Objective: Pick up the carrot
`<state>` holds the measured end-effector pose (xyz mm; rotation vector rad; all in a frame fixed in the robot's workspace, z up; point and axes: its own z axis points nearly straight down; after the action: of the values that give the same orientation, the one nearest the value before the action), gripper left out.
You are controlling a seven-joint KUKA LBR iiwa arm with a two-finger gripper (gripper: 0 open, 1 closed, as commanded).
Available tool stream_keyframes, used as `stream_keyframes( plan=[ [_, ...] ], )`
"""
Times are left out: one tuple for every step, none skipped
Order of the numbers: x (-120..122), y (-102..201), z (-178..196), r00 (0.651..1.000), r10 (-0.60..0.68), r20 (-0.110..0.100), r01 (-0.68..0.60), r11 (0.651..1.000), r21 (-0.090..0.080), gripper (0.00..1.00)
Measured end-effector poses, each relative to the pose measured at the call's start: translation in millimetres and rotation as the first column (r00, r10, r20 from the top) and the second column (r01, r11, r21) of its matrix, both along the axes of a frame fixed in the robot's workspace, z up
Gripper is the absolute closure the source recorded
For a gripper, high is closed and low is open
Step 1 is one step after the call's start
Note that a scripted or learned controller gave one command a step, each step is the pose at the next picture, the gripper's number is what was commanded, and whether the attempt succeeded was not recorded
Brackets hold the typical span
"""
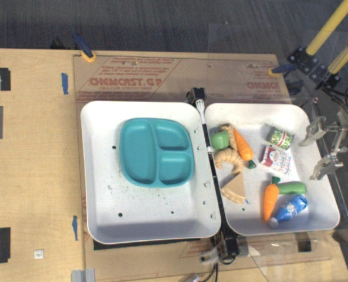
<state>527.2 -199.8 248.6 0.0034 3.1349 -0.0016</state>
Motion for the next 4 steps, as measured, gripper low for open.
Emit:
stream_keyframes(
  plan=[
    [-44.3, 37.9, -139.9, 0.997, -0.083, 0.003, 0.083, 0.997, 0.002, 0.0],
    [29.4, 139.7, -60.4, 0.994, 0.113, 0.007, -0.113, 0.994, 0.003, 0.0],
    [53.0, 101.8, -143.0, 0.999, -0.049, 0.006, 0.049, 0.999, 0.001, 0.0],
    [54.7, 103.3, -133.1, 0.999, -0.047, 0.012, 0.047, 0.999, 0.001, 1.0]
  ],
)
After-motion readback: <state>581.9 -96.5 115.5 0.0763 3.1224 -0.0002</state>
